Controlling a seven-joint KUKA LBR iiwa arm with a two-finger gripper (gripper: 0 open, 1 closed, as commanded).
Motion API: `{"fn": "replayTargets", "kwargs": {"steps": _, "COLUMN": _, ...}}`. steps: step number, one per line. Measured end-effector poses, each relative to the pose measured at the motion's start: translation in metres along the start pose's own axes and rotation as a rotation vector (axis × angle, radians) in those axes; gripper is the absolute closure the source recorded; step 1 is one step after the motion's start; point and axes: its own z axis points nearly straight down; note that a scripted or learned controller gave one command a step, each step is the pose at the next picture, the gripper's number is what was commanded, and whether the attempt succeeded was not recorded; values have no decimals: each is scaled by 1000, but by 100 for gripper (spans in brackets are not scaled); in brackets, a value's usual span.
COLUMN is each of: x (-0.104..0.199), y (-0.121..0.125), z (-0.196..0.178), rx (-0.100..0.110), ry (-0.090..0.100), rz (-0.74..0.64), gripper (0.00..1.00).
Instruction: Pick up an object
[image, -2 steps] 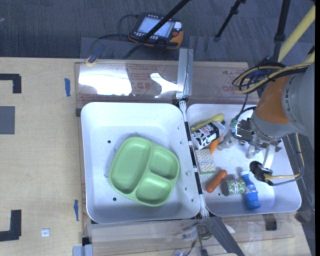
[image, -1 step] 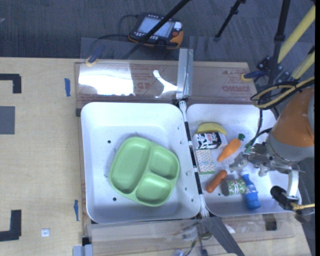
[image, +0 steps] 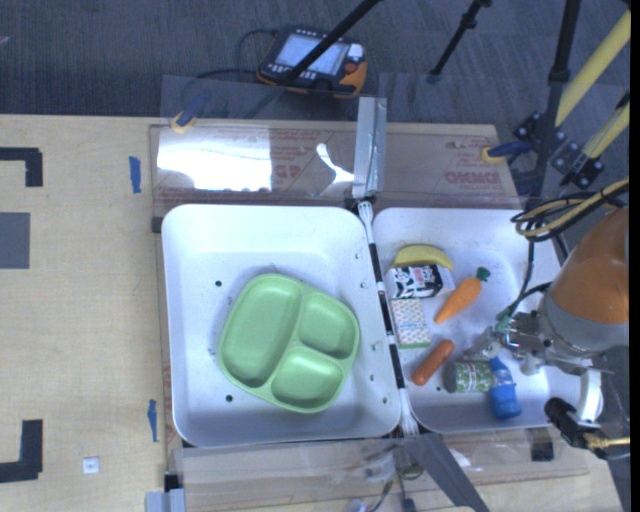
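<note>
The right bin (image: 470, 230) holds a yellow banana (image: 421, 256), a black-and-white carton (image: 415, 282), an orange carrot (image: 460, 296), a patterned packet (image: 410, 322), a red-orange sausage-shaped piece (image: 432, 362), a green can (image: 470, 377) lying on its side and a blue object (image: 503, 398). My gripper (image: 503, 337) hangs low over the right part of this bin, just above and right of the green can and behind the blue object. Its tip is hard to make out against the wrist hardware. I see nothing held in it.
A green divided plate (image: 288, 342) lies in the left bin (image: 200, 240). The arm's orange band (image: 600, 275) and cables stand over the right bin's right edge. A clear panel and a metal divider rise behind the bins.
</note>
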Motion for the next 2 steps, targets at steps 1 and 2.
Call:
{"fn": "replayTargets", "kwargs": {"steps": 1, "x": 0, "y": 1, "z": -10, "rx": -4, "ry": -1, "rz": 2, "gripper": 100}}
{"fn": "replayTargets", "kwargs": {"steps": 2, "x": 50, "y": 41, "z": -80, "rx": 5, "ry": -3, "rz": 80, "gripper": 100}}
